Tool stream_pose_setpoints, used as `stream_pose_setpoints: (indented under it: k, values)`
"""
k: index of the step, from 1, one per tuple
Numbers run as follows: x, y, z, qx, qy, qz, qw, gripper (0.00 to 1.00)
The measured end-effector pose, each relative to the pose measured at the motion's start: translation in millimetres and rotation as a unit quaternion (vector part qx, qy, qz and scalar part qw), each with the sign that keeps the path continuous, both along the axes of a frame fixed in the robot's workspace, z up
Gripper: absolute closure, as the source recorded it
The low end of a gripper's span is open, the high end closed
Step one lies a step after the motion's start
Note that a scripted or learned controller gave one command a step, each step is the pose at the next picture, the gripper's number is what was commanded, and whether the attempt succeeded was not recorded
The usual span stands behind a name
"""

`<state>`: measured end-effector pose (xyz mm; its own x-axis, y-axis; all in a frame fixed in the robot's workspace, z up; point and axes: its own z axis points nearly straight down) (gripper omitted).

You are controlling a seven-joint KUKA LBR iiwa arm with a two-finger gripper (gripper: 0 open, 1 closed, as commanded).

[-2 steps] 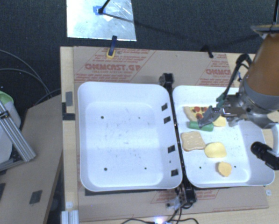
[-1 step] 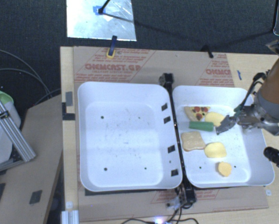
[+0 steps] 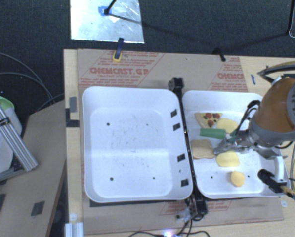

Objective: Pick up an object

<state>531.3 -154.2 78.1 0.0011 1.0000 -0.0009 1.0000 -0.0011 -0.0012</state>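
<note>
Presently the grey two-finger gripper (image 3: 225, 144) is low in the right-hand shallow white bin (image 3: 202, 184), among toy food beside a green pepper-like piece (image 3: 212, 133); whether it grips anything cannot be told. Nothing is visibly lifted; pickup remains outstanding.

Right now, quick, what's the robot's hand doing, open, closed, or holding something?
Hand: low in the right bin among the food items; whether it is open, closed or holding anything cannot be told from this view.
</note>
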Motion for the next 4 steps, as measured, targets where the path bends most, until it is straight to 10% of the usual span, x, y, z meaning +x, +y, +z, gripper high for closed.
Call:
stream_pose_setpoints:
  k: [1,2,3,4]
  values:
    - [-44.5,62.8,87.2,0.0018,-0.003,0.004,1.0000,0.00]
    - [17.1,10.8,4.3,0.0001,-0.003,0.001,1.0000,0.00]
    - [-23.2,-43.0,6.6,-0.0008,-0.001,-0.002,1.0000,0.00]
    - [-20.1,-39.0,17.3,-0.0002,-0.003,0.001,1.0000,1.00]
